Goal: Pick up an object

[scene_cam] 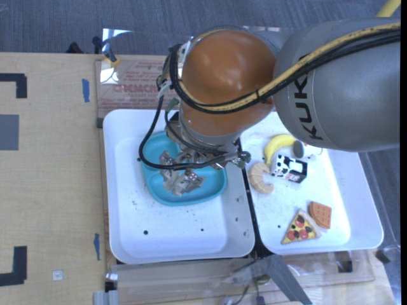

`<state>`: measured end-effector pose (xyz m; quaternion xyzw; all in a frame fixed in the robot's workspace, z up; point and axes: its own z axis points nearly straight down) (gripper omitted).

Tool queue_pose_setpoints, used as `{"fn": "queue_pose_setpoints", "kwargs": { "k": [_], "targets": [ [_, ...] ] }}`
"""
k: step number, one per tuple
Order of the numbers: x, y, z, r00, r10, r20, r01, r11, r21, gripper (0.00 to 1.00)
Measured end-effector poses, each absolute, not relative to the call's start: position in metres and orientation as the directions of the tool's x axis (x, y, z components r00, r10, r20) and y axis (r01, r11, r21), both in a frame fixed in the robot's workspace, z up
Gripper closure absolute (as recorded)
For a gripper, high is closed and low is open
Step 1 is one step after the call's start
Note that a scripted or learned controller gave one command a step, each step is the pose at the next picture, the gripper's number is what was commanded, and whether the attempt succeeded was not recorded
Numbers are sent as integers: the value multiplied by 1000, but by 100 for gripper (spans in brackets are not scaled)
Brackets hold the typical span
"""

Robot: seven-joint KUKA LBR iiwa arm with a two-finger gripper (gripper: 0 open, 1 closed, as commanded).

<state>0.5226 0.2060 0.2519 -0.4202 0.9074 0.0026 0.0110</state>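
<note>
A blue dish (160, 184) lies in the left bin (127, 227). My gripper (181, 178) hangs straight over the dish, its metal fingers down inside it, under the big orange wrist (222, 84). The wrist hides the back half of the dish. In the right bin (362, 221) lie a banana (278, 145), a croissant (259, 178), a black-and-white toy (291, 168), a pizza slice (299, 228) and a waffle piece (320, 214).
The grey arm (343, 75) crosses the right bin's back part with a yellow and black cable along it. A cardboard sheet (51, 170) covers the bench to the left. A printed box (130, 84) lies behind the left bin.
</note>
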Motion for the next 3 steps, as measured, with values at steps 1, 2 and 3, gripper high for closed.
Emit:
{"fn": "queue_pose_setpoints", "kwargs": {
  "k": [1,2,3],
  "targets": [
    [518,175,281,-488,-873,-9,-873,488,-6,100],
    [493,198,236,-100,-995,-2,-995,100,1,100],
    [480,201,247,248,-969,-5,-969,-248,-5,100]
  ]
}}
